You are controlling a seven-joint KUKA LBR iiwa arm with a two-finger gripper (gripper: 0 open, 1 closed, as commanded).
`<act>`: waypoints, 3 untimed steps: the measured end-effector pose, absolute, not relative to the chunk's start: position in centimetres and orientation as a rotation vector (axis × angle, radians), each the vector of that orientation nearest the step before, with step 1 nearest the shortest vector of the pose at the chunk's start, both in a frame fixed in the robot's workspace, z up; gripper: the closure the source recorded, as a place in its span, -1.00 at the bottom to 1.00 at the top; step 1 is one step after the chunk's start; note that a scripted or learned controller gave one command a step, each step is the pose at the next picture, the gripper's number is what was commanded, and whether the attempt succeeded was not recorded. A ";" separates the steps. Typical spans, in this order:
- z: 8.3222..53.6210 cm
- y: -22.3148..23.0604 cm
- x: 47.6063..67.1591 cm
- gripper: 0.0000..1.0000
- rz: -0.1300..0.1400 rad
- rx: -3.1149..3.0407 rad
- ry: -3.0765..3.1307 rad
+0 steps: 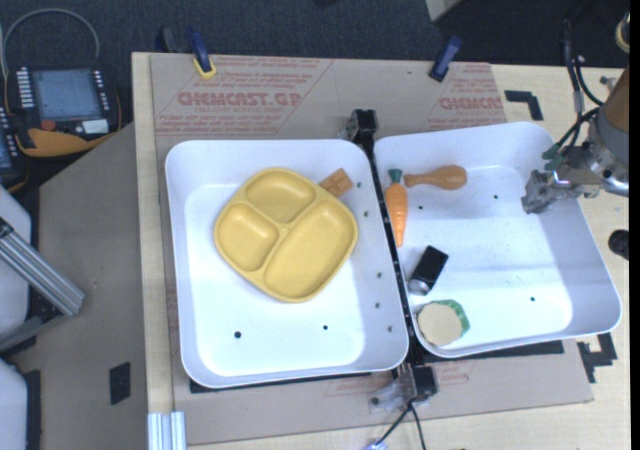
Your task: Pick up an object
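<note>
The right bin (575, 268) holds an orange carrot (397, 212) along its left wall, a tan wooden handle-shaped piece (436, 178) beside the carrot's top, a small black block (429, 267) and a round cream disc with a green rim (442, 322) near the front left corner. My gripper (543, 190) hovers at the right bin's far right side, well apart from these objects, with nothing seen between its fingers.
The left bin (200, 318) holds a yellow divided plate (286, 233) with a small brown block (336, 182) at its upper right edge. A handheld control pendant (62, 103) lies off the bench at the far left.
</note>
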State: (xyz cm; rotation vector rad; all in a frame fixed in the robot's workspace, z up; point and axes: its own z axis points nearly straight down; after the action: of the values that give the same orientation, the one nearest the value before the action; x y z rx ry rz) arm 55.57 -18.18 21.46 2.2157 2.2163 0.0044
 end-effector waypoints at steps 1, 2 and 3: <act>26.9 -18.2 55.7 1.00 0.006 2.214 2.217; 27.1 -12.7 54.7 1.00 0.001 2.217 2.230; 27.0 -7.6 53.6 1.00 0.000 2.218 2.230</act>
State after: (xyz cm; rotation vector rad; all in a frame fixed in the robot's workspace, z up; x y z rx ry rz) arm 53.64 -7.65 27.02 2.2176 2.2304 0.0000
